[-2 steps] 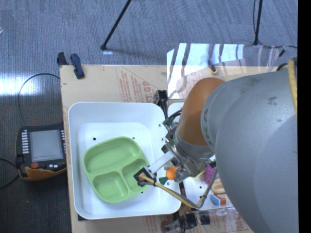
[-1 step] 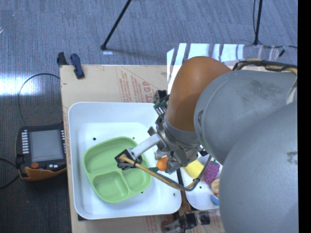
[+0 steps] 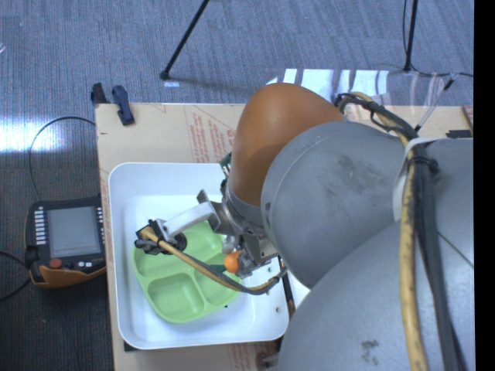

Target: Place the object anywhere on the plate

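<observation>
Tool (image 3: 246, 260) sits low over the right part of the green plate (image 3: 174, 296), just beside a small orange object (image 3: 230, 263). Can't tell how far the tool is open, or whether it has hold of anything; its tip is blocked by the wrist housing and cabling. The orange object shows at the plate's right edge, right against the tool's metal parts; whether it rests on the plate or is pinched in the tool is not readable.

Plate is a light-green divided tray w/ several compartments, lying in the left white bin (image 3: 124, 207), toward the bin's lower half. The lower compartments look bare green. A black-and-yellow cable (image 3: 193, 263) runs from a black fitting (image 3: 155, 238) near the plate's upper left, across the plate, to the tool. A white bracket (image 3: 186, 219) angles from that fitting up to the wrist.

Arm (image 3: 363, 230) comes in from the right: big grey links plus the orange band (image 3: 271, 137), covering most of the right side incl. the second bin. A yellowish hose (image 3: 410, 269) runs down the arm.

Worktop (image 3: 170, 130) is tan board w/ red printing. Two dark clamps (image 3: 116, 103) sit at its upper left corner. On the floor to the left, well apart from the bin, lies a teach pendant (image 3: 66, 242) w/ a screen and its cord. Tripod legs (image 3: 197, 22) stand on the grey carpet behind.
</observation>
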`<state>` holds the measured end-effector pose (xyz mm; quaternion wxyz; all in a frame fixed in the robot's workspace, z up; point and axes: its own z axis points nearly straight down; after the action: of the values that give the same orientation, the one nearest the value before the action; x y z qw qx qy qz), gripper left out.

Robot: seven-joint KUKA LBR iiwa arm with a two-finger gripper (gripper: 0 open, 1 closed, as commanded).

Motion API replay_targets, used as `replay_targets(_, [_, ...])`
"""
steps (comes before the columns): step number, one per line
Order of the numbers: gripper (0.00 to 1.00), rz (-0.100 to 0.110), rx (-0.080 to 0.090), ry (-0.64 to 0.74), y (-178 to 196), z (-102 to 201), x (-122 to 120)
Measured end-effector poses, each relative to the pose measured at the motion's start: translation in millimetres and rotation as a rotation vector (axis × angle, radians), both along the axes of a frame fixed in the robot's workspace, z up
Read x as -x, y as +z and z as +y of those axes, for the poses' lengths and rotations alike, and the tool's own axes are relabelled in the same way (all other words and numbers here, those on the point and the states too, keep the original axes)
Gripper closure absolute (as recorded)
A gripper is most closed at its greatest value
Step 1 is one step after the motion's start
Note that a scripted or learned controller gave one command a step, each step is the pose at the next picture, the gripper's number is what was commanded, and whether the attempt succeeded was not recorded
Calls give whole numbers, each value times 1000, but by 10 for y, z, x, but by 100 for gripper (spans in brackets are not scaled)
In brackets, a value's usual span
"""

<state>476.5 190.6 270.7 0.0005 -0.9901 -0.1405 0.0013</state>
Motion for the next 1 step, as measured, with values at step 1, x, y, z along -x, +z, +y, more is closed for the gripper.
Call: replay_targets(1, [0,-1,2,-3,2,-16,-6])
